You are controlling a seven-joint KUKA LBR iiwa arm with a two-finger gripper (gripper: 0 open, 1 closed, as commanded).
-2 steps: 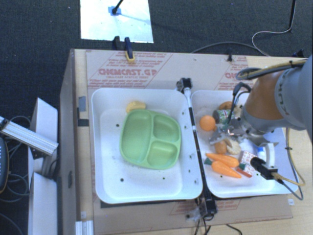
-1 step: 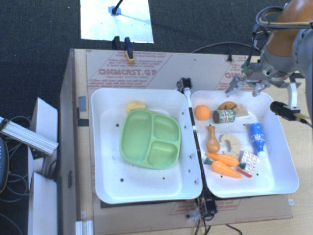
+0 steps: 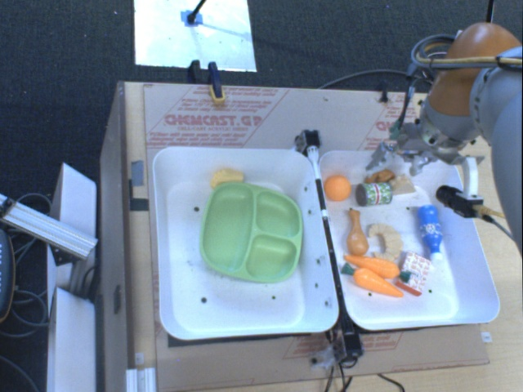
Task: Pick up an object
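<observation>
In the left bin [image 3: 176, 300] lies a pale green divided plate [image 3: 252, 232], smooth moulded plastic with three shallow wells, and just beyond its far edge a small yellow piece [image 3: 227, 175] that may be a toy banana. Across the black seam where the two bins meet, the right bin [image 3: 482, 300] holds the likely targets. An orange ball [image 3: 337, 188] sits near the far left corner, a small can [image 3: 375, 193] with a green label just beside it, and a brownish crumpled item [image 3: 381, 175] touches the can's far side. Nearer the camera come a tan pear-shaped toy [image 3: 357, 235], a pale bread-like chunk [image 3: 386, 238], two glossy orange carrots [image 3: 374, 273], a small patterned box [image 3: 416, 269] and a blue and white bottle [image 3: 430, 229].

The gripper [image 3: 406, 152] hangs over the far rim of the right bin, near the brownish item and the can; its fingers look spread apart, with nothing visible between them (the view is small, so this is a reading, not a certainty).

All of these look like light hollow plastic. The can seems the safest choice: stiff, and its straight sides suit a pinch across the middle, though it may roll. The ball and carrots look slick and rounded, likely to squirt out.
</observation>
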